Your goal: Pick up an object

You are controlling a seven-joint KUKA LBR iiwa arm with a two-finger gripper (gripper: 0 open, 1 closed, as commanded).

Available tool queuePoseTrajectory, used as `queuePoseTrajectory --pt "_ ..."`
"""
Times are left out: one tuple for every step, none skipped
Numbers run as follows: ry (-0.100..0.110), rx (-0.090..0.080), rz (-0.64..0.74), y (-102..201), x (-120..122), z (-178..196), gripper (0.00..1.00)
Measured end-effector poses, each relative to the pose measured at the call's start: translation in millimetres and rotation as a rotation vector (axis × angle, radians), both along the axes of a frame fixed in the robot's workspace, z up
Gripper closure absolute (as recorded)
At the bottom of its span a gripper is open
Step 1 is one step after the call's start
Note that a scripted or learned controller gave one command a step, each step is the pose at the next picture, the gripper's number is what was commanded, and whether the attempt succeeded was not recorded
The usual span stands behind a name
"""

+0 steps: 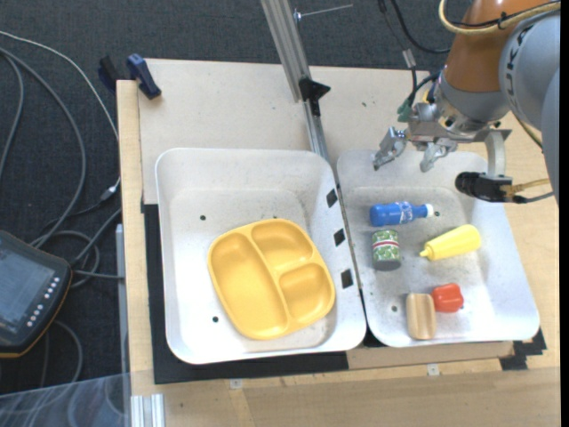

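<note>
**Camera view: arm poised over the right bin's far edge**

Camera view looks down on two white bins side by side. The gripper (409, 154) hangs over the far rim of the right bin (524, 305), its two fingers spread apart with nothing between them. Just nearer the camera than the fingertips lies a blue bottle (399, 213) on its side, white cap pointing right. Close beside it sits a small green-banded can (386, 247), and to the right of that a yellow squeeze bottle (452, 242) lies tilted. Near the front wall rest a tan wooden block (420, 315) and a red block (448, 298), touching or nearly so. The left bin (178, 185) holds a yellow divided plate (270, 277) with three compartments, set toward the front right. A metal pole (289, 47) rises between the bins at the back.
</note>
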State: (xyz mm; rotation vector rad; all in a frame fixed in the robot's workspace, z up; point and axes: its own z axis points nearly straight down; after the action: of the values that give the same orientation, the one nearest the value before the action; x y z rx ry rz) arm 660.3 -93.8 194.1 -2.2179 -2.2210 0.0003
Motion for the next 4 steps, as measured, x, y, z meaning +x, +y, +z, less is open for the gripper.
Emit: queuePoseTrajectory --pt "0.0 -0.001 0.001 -0.1 0.0 0.0 0.0" --pt "0.004 -0.001 0.001 6.3 4.8 -45.7 0.0" --pt "0.005 -0.001 0.0 7.3 3.7 -98.7 0.0" --pt "-0.003 -0.001 0.001 7.7 6.1 -83.1 1.0"
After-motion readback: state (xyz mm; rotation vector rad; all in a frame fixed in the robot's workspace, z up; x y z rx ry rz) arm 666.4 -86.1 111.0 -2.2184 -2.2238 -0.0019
